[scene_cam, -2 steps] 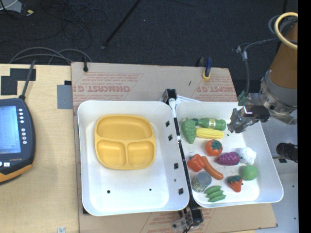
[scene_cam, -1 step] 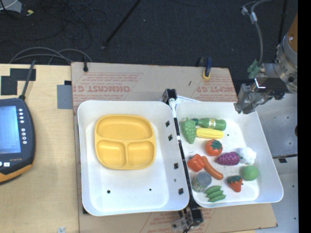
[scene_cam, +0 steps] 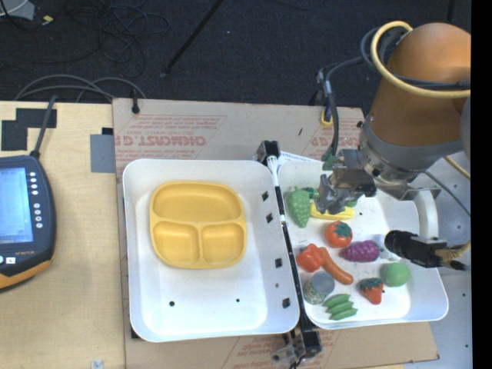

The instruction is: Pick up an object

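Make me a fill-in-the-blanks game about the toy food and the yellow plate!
1. The yellow divided plate lies in the ____ bin.
2. The plate has ____ compartments.
3. The purple grapes lie in the ____ bin.
4. The gripper is above the ____ bin.

Missing words: left; three; right; right

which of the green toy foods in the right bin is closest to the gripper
The green grape bunch at the bin's upper left, just left of the gripper. The pea pods and the round green fruit lie toward the bin's near edge.
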Controlling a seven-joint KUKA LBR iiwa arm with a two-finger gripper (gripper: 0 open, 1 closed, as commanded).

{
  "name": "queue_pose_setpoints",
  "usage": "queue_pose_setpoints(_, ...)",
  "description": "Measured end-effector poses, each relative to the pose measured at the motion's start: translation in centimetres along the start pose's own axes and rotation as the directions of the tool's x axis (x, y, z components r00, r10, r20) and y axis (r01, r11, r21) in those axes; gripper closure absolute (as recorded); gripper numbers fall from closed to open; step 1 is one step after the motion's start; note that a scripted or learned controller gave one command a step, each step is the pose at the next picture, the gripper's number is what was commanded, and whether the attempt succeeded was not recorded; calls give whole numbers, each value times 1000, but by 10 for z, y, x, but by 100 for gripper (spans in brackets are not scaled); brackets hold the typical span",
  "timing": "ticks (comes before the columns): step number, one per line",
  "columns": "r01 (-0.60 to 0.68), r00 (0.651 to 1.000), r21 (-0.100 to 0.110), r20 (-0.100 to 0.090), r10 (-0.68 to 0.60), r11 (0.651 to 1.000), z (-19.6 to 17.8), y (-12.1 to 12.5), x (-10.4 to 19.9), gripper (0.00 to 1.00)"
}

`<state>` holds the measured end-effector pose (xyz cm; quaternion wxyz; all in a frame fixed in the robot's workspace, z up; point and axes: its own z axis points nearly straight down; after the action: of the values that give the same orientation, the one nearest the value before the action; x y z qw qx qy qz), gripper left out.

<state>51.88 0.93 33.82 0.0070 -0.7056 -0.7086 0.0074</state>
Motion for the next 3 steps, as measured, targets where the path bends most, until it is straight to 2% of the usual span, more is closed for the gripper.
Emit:
queue_pose_setpoints(1, 0, 1000, -24, -1, 0, 1000, -112, -22, 30, 100)
queue_pose_setpoints(2, -2, 1000, 4, 2, 2, 1000, 115, -44, 65, 100)
queue_pose_setpoints(3, 3, 1000, -22, -2, -3, 1000, 25, -12, 133, 100)
